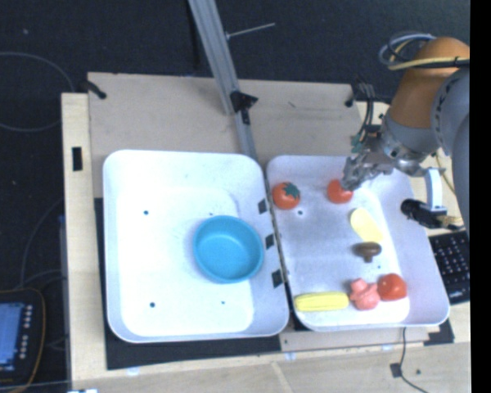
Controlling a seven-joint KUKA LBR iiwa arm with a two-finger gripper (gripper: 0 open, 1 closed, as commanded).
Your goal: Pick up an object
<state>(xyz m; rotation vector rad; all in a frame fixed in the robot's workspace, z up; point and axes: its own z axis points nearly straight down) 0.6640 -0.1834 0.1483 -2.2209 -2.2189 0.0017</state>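
The right bin [327, 244] holds several small objects. A red tomato with a green top [286, 195] lies near its left wall. A small red-orange object [339, 191] sits at the back of that bin, and my gripper [352, 177] hangs right over its upper right side, touching or nearly touching it. A pale yellow piece [365, 223], a brown piece [367, 250], a pink toy [361, 294], a red piece [392, 286] and a yellow corn-like piece [321, 302] lie further forward.
The left bin [147, 187] holds a blue bowl [227, 248]. A grey metal post [221, 64] slants across the back of the bench. A black keyboard [454, 264] lies at the right, beside the right bin.
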